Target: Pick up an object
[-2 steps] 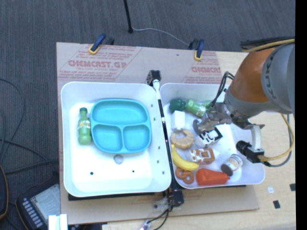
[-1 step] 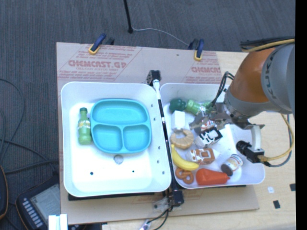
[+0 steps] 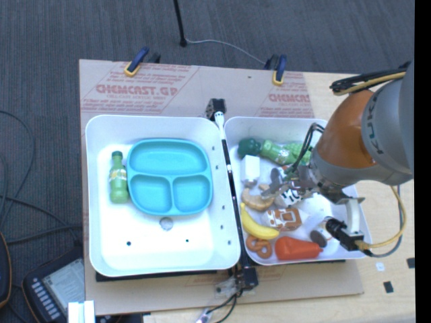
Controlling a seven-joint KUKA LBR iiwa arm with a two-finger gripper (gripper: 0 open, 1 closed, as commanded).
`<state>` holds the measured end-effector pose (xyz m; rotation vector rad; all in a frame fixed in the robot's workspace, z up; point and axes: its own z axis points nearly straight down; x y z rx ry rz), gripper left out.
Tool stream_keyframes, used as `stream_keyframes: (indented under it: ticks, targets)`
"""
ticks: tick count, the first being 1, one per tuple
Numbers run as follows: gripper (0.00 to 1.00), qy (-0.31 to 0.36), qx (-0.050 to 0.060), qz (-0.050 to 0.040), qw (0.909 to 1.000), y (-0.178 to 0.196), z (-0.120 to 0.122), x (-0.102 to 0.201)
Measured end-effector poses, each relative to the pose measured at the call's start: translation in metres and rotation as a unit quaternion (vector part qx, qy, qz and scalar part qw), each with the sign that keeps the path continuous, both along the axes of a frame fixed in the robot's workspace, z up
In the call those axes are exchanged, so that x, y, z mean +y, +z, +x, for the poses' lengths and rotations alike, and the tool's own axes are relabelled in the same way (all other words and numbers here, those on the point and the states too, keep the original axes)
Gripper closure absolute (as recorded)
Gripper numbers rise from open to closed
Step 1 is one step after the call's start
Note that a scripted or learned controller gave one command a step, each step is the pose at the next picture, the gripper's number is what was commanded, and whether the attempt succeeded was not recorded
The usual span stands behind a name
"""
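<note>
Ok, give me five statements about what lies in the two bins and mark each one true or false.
1. The blue divided tray lies in the left bin. True.
2. The small green bottle stands inside the tray's largest compartment. False: it lies in the bin to the left of the tray, outside it.
3. The banana is in the right bin. True.
4. The red-orange piece sits at the far edge of the right bin. False: it lies at the near edge, by the pretzel.
5. The gripper is over the left bin. False: it is over the right bin's pile.
</note>
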<state>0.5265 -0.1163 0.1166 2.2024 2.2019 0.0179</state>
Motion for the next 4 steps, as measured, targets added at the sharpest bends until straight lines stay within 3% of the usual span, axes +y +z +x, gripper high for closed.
stream_keyframes:
  ticks: [1, 3, 4]
  targets:
    - [1.00, -0.001, 0.000, 0.0004, 1.0000, 0.012, 0.001, -0.001]
    - [1.00, 0.000, 0.000, 0.0008, 1.0000, 0.031, 0.001, 0.000]
    - [0.00, 0.000, 0.000, 0.0008, 1.0000, 0.030, 0.001, 0.000]
